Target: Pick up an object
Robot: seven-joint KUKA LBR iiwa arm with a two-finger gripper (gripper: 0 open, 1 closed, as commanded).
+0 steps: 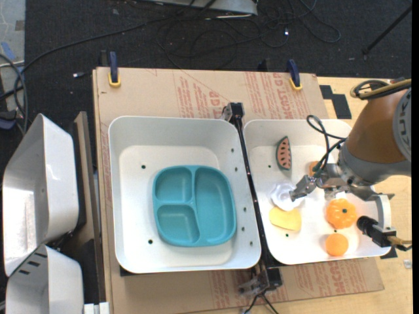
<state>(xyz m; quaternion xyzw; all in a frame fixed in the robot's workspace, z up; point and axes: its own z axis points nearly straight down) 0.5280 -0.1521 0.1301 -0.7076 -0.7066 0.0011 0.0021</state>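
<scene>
bench [196,90] topped with brown cardboard | left white bin [124,175] sits on it, right white bin [262,142] touching the left bin's right wall | two yellow clamps [114,77] [294,80] grip the far edge, beyond the left bin

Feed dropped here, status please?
Gripper low in right bin, over small white item. Nothing seen held. Yellow wedge, pumpkin close by.
</scene>
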